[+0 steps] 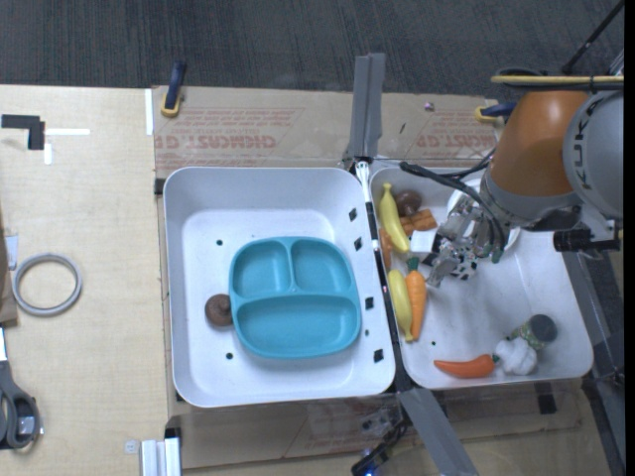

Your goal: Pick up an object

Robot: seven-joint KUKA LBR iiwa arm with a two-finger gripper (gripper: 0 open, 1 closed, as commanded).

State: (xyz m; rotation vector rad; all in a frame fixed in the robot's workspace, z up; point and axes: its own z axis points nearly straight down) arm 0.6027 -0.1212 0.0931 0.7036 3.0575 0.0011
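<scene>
My gripper [444, 262] hangs low over the left half of the right bin [556, 296], just right of a pile of toy food. That pile holds a yellow banana [391, 220], a brown piece [408, 203], an orange carrot [416, 302] and a second yellow piece [399, 298] along the bin's left wall. A small white block [423, 241] lies by the fingertips. I see nothing clearly held between the fingers. Nearer the front lie an orange-red pepper [464, 367], a white object [517, 356] and a grey round object [541, 327].
The left bin [189, 266] holds a teal divided plate [295, 297] and a small brown round object [218, 309] beside it. A grey ring [43, 284] and scissors [18, 416] lie on the wooden bench to the left. A grey divider post [366, 107] stands between the bins.
</scene>
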